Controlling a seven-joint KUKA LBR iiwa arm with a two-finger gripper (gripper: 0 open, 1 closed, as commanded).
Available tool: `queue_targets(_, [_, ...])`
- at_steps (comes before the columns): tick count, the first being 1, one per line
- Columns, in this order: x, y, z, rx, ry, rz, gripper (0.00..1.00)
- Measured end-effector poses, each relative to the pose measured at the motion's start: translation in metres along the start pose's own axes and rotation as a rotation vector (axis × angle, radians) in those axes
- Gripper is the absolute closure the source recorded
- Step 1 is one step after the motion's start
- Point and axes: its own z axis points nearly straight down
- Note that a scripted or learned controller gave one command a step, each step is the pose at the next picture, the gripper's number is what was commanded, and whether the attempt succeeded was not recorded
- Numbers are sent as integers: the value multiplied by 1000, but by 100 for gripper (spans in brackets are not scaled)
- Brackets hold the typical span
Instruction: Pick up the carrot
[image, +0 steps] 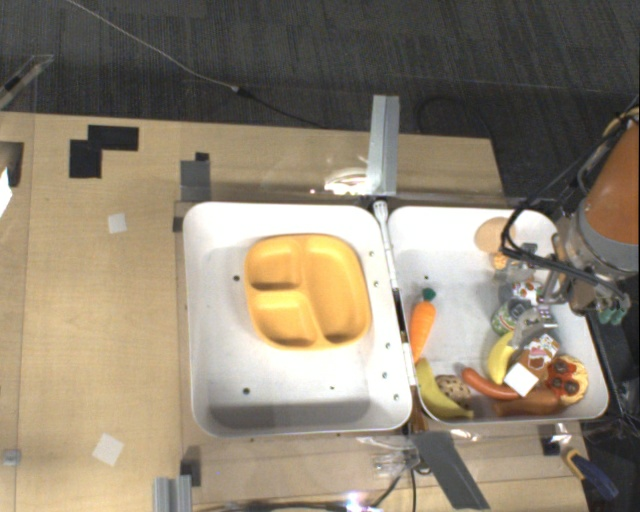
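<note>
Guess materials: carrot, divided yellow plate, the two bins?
Carrot: likely moulded plastic toy, smooth uniform orange, small green cap. Yellow plate: plastic, satin, soft highlights on its compartment ridges. Bins: white plastic or coated metal, can't tell; matte with rounded corners.

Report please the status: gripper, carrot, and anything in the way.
Two-finger gripper over right white bin, far side, above toy food. Orange carrot with green top lies free by the left wall. Yellow banana near its tip.
</note>
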Motion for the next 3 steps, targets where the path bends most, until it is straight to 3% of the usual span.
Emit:
queue_targets(1, [-68,39,132,-3,10,162,0])
queue_targets(2, [-81,45,115,0,2,669,0])
queue_targets(3, [-51,109,51,-5,-4,632,0])
